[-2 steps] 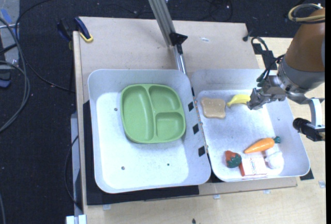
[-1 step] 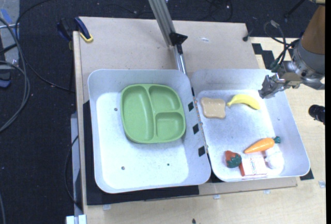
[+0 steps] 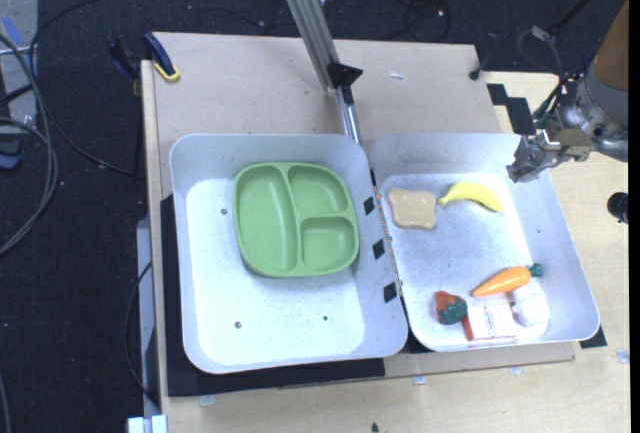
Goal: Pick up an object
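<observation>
Banana (image 3: 472,195), yellow and curved, lies beside toast (image 3: 411,209).

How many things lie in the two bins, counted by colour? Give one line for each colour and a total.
Green: 1, the divided plate
Tan: 1, the bread slice
Yellow: 1, the banana
Orange: 1, the carrot
Red: 1, the strawberry
Red and white: 1, the small box
Total: 6
</observation>
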You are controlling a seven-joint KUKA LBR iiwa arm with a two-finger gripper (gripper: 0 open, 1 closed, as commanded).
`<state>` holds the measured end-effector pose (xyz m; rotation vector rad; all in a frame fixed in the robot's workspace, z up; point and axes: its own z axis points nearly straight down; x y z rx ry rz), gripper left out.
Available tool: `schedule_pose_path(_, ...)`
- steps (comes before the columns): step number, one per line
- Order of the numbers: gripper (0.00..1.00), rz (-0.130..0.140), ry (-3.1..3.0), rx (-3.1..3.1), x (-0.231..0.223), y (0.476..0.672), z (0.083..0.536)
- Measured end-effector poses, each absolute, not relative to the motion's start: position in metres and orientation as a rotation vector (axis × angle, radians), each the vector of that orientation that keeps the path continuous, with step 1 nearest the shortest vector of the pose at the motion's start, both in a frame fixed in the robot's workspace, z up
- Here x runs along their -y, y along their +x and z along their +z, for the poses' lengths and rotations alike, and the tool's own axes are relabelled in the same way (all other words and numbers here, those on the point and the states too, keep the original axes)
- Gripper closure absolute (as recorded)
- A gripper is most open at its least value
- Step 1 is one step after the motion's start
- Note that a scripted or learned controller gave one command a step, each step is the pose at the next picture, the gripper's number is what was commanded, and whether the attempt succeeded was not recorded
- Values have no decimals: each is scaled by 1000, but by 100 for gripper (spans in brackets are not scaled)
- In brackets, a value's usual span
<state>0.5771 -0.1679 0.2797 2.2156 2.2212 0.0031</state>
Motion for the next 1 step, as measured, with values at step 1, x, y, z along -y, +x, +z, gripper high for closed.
schedule_pose_path(1,100,-1,2216,-2230,114,571,268)
